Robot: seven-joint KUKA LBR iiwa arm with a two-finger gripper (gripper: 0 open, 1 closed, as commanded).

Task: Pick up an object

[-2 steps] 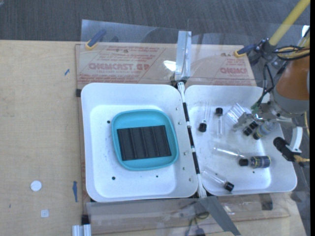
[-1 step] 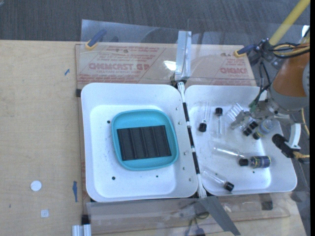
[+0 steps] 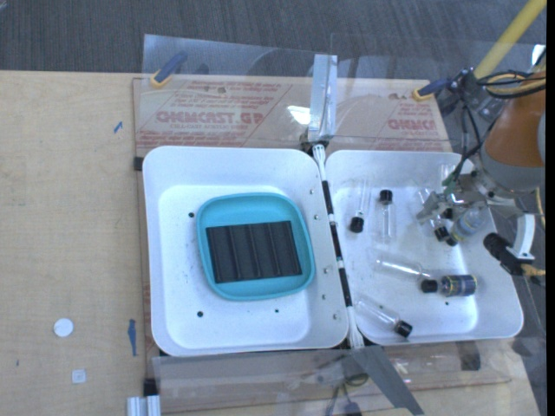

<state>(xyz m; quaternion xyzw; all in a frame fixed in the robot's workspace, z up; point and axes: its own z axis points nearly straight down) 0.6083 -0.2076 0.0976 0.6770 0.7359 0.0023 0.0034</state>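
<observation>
Several clear vials with black caps lie in the right bin [image 3: 494, 323]. One vial [image 3: 385, 215] stands near the bin's middle, and a loose black cap [image 3: 355, 224] lies to its left. A long vial [image 3: 401, 270] lies lower down, beside a dark, gold-banded vial [image 3: 457, 284]. Another vial [image 3: 382, 316] rests at the front edge. My gripper [image 3: 444, 211] is low over the bin's right part, close above a small black-capped piece [image 3: 445, 232]. Whether it holds anything is hidden by its own metal parts.
The left bin [image 3: 165, 258] holds a teal tray [image 3: 254, 246] with a black ridged insert. A metal divider post [image 3: 323, 94] stands behind the two bins. The arm's orange band [image 3: 519, 133] and cables crowd the right edge. A clear acrylic sheet [image 3: 225, 111] lies behind.
</observation>
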